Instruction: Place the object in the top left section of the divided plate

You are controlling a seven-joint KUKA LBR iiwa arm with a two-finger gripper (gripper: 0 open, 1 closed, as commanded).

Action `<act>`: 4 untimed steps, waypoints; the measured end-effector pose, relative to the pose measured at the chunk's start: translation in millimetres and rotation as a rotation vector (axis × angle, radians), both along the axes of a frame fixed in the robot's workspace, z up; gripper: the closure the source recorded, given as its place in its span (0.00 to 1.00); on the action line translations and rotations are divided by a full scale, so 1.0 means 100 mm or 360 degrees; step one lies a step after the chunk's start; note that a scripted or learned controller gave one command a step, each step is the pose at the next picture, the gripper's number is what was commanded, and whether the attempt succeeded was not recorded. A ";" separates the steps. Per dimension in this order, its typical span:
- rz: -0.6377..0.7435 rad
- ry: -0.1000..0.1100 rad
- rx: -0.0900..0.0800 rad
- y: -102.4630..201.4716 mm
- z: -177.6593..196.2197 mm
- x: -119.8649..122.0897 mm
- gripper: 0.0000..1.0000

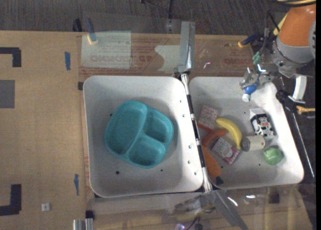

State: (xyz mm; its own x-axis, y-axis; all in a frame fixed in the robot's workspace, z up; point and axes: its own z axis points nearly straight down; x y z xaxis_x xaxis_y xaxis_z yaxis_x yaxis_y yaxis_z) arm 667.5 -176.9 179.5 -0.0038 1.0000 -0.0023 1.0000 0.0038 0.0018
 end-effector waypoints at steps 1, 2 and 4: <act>-0.0099 0.0003 0.0004 0.61 -0.45 -0.80 1.00; 0.0621 -0.0001 0.0003 1.01 0.05 -0.92 1.00; 0.0502 0.0002 0.0003 2.22 0.20 -1.32 1.00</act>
State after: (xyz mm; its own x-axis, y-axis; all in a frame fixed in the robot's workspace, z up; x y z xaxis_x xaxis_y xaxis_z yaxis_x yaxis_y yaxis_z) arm 535.4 44.9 199.4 -0.3137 0.9495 -0.0002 0.9495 0.3137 0.0011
